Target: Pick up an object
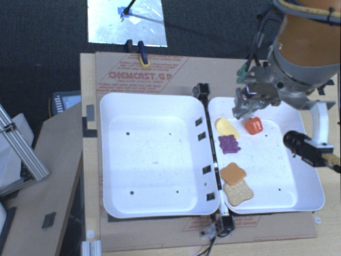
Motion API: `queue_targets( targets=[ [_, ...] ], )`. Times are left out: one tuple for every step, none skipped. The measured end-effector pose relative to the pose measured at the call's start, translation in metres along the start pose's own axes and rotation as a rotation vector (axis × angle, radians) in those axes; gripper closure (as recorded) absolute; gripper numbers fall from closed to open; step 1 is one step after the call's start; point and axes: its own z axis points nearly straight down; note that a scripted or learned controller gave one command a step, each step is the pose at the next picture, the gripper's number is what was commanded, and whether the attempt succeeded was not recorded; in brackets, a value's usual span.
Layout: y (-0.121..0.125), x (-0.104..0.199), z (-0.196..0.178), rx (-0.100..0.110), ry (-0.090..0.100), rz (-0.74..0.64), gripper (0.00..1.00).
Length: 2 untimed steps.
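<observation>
The right bin point(298, 188) holds several small toy foods. A yellow piece point(225, 127) lies near its back left, a purple grape cluster point(229, 143) just in front of it, and a red-orange piece point(254, 125) to the right. An orange slice point(233, 173) overlaps a tan biscuit-like piece point(238, 192) at the front left. My gripper point(244, 109) hangs over the bin's back edge, just above and between the yellow and red pieces. Nothing shows between its fingers.
The left bin point(154, 153) sits beside the right one, with a black clamp strip point(208, 143) along the divide. A black cylinder point(303, 145) juts over the right bin's right side. A shiny metal plate point(127, 14) lies behind the bench.
</observation>
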Motion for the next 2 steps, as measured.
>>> queue_targets(
  targets=[
    [0.014, 0.048, 0.097, 0.018, -0.002, -0.011, 1.0],
    [0.001, 0.043, -0.038, -0.005, 0.003, -0.009, 1.0]
  ],
)
